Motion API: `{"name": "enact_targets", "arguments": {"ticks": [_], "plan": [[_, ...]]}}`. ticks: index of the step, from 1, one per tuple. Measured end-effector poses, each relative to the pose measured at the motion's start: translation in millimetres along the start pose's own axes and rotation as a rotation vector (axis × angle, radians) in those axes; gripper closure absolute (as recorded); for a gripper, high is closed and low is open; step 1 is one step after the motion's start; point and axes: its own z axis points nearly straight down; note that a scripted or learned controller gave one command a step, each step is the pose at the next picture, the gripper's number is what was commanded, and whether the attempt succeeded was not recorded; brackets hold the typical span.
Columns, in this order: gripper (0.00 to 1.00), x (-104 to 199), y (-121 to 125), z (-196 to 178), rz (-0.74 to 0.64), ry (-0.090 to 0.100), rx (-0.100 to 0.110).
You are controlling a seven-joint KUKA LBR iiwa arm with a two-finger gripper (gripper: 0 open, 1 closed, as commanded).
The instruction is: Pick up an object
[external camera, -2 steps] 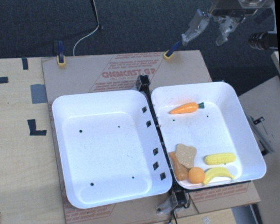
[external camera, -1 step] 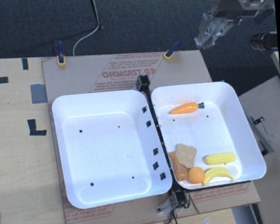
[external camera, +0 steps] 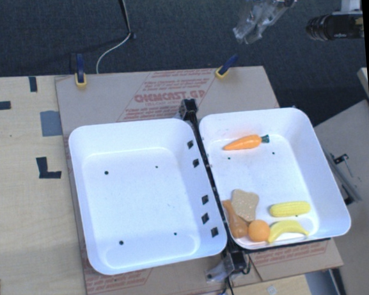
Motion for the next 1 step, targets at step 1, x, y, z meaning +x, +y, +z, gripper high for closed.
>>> {"name": "enact_targets", "arguments": {"ticks": [1], "plan": [[1.0, 86.5, 32.7, 4.1, -0.003, 0.0, 0.005]]}}
